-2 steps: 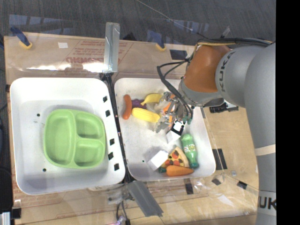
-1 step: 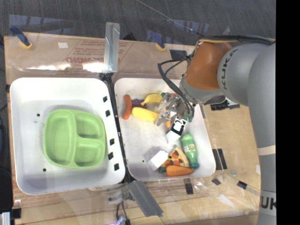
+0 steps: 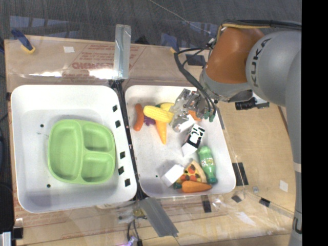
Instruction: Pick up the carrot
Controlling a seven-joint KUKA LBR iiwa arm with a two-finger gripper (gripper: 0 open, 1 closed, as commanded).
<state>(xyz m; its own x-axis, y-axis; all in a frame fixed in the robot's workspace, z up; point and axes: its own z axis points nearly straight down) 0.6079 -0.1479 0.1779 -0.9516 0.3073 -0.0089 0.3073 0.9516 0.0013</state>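
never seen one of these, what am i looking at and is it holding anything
One camera looks down at a slant on a bench with two shallow white bins. The big grey shape with an orange band is a robot arm reaching in from the right; its gripper hangs over the right bin. Whether it holds anything cannot be made out. That bin holds toy food: a corn cob, an orange carrot near the front edge, a green bottle, a pizza slice and more. The left bin holds a green divided plate.

A robotics lab. The bench is cardboard under taped plastic sheeting, over grey carpet at 12 o'clock. Cables trail at 1 o'clock.
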